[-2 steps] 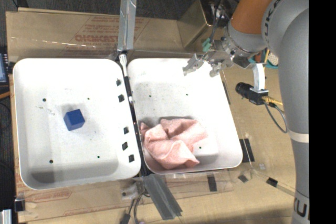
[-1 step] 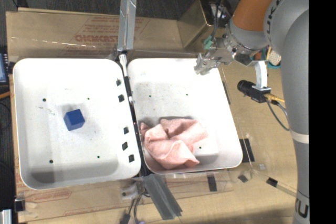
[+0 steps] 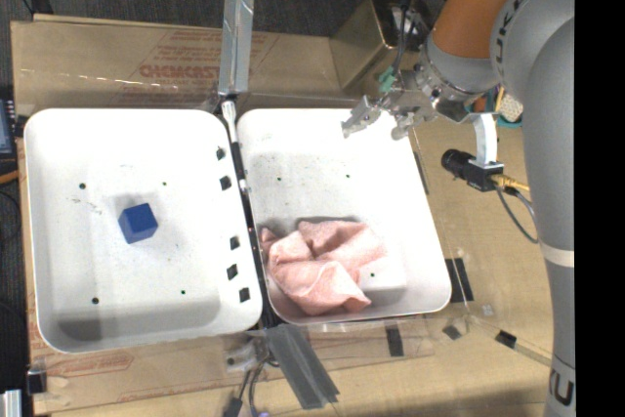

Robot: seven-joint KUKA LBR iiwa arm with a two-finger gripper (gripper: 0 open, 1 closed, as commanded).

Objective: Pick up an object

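Observation:
A small blue cube (image 3: 139, 222) sits in the left bin (image 3: 59, 151), left of its middle. A crumpled pink cloth (image 3: 320, 264) lies at the near end of the right bin (image 3: 391, 181). My gripper (image 3: 376, 120) hangs over the far right corner of the right bin, well away from the cloth and the cube. Its two fingers are spread apart, open, with nothing between them.
A metal divider clamp (image 3: 235, 44) stands at the far end between the two bins. A brown box (image 3: 366, 39) sits behind the right bin. Cardboard (image 3: 117, 63) covers the bench behind the bins. Cables (image 3: 508, 190) run along the right side.

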